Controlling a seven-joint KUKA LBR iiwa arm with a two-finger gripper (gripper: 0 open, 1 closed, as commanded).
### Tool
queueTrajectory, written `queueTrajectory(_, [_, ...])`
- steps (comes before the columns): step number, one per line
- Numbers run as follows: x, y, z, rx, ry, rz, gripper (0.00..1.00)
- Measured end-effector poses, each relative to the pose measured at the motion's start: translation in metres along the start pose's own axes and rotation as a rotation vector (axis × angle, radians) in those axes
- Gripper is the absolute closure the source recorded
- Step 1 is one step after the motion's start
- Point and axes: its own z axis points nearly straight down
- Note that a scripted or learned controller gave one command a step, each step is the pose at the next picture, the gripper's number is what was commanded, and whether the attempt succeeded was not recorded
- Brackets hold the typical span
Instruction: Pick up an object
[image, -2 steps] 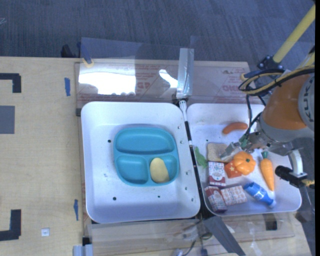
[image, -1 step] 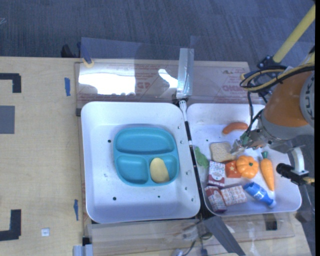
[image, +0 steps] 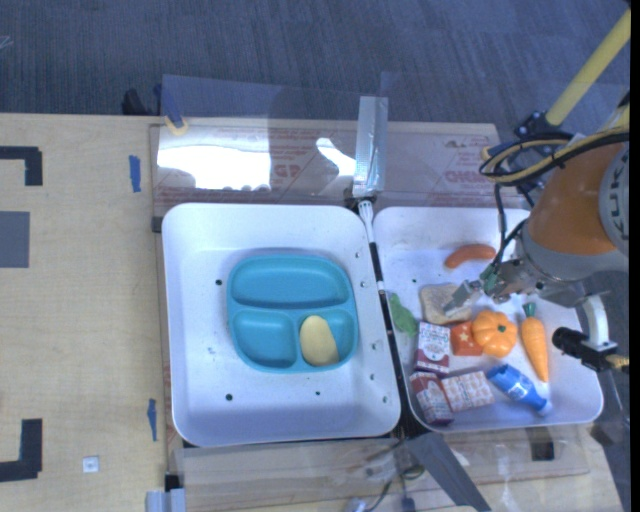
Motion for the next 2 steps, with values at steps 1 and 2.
queueTrajectory(1, [0.018, 0.069, 0.011, 0.002, -0.003, -0.019, 0.0])
queueTrajectory(2, [0.033, 0.03, 0.01, 0.002, -0.001, -0.011, 0.0])
